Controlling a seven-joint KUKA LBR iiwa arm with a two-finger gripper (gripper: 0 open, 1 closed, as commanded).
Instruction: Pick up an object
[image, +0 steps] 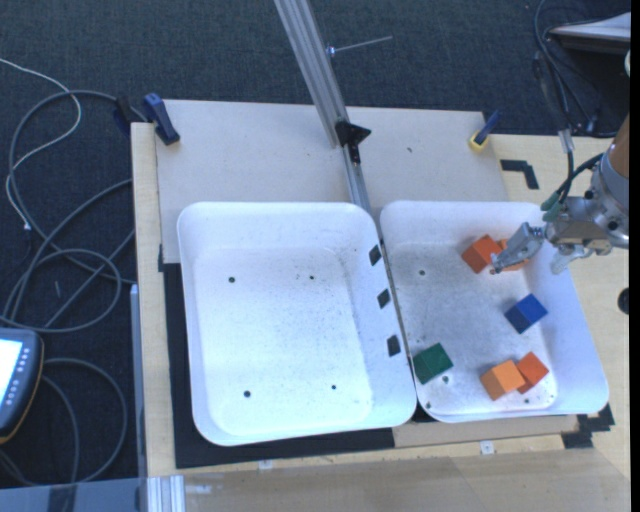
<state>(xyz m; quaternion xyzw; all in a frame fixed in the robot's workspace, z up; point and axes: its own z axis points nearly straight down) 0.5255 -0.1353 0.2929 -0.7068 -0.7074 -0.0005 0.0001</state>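
An orange block (483, 252) lies in the far part of the right bin (585, 345), and the hand (541, 252) hovers right at its edge. The fingers (521, 243) look spread, one tip touching or just over the block; nothing sits between them, so the pick is not yet made. By my judgement the approach is done; closing and lifting remain.

Nearby are a blue cube (526, 312), a green cube (433, 362) at the near-left corner, and two orange blocks (514, 375) touching each other. All look hard, matte, sharp-edged. The bins are shallow, smooth white plastic with rounded corners, speckled with dark flecks; the left bin (200, 300) adjoins. The surface (250, 150) is pale board.
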